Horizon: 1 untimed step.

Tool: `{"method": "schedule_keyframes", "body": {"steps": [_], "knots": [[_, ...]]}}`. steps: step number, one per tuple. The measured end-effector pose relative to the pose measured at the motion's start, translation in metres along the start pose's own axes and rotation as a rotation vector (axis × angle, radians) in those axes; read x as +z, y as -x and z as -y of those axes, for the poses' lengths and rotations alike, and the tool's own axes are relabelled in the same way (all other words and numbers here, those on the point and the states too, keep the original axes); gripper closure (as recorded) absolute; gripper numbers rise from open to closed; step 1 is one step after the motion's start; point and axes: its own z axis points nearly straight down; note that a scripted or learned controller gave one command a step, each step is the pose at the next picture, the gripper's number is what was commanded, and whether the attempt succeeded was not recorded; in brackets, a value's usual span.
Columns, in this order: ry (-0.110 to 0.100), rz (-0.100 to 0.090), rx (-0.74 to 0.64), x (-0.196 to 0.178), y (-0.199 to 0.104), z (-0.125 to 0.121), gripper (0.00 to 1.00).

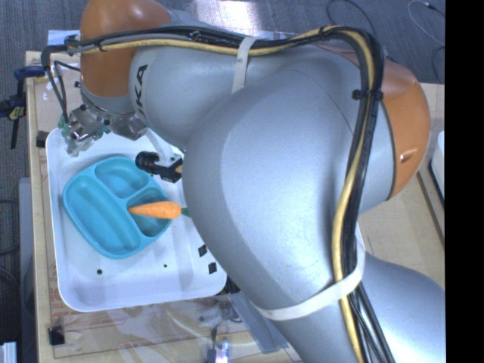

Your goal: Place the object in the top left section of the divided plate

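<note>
A blue divided plate (94, 203) lies in the left white bin (113, 286). An orange carrot (155, 210) rests on its side across the plate's right part, its tip pointing left toward the plate's middle. My gripper (78, 129) hangs over the bin's upper left corner, just above and to the left of the plate and apart from the carrot. It is small and partly hidden under the orange wrist band (117, 40).
The grey arm (287, 187) covers most of the view, hiding the right bin and much of the left bin's right side. A black fitting (157, 165) with a yellow mark sticks out beside the plate's upper right edge. Small dark specks dot the bin floor below the plate.
</note>
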Motion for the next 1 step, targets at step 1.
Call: {"method": "schedule_keyframes", "body": {"steps": [1], "knots": [[0.016,0.001,0.422,0.06,0.0151,0.0343,1.0]]}}
